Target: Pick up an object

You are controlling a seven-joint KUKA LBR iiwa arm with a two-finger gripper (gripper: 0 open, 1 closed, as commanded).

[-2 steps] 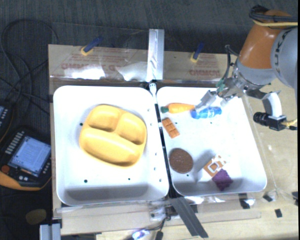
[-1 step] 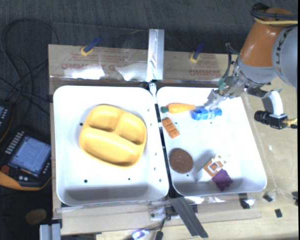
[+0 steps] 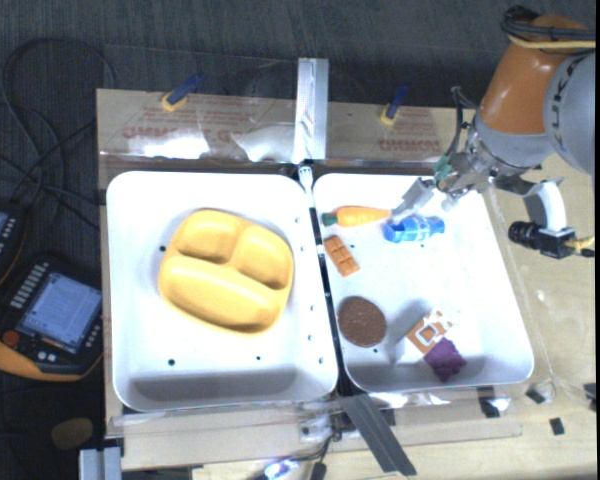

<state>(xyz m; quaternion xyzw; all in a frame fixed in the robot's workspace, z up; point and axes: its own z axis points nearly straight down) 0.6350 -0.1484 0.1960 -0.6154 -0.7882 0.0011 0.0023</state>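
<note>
Pincer [image 3: 420, 196] hangs low over the far edge of the right bin [image 3: 510, 298], its tip just beside the blue bottle [image 3: 414, 230] and near the toy carrot [image 3: 360, 215]; whether it is spread or closed I cannot tell, and nothing visibly sits in it. This looks like the reach-in step, before any grasp. Next, it likely needs to settle squarely over the bottle and close, clear of the carrot and bin wall
</note>
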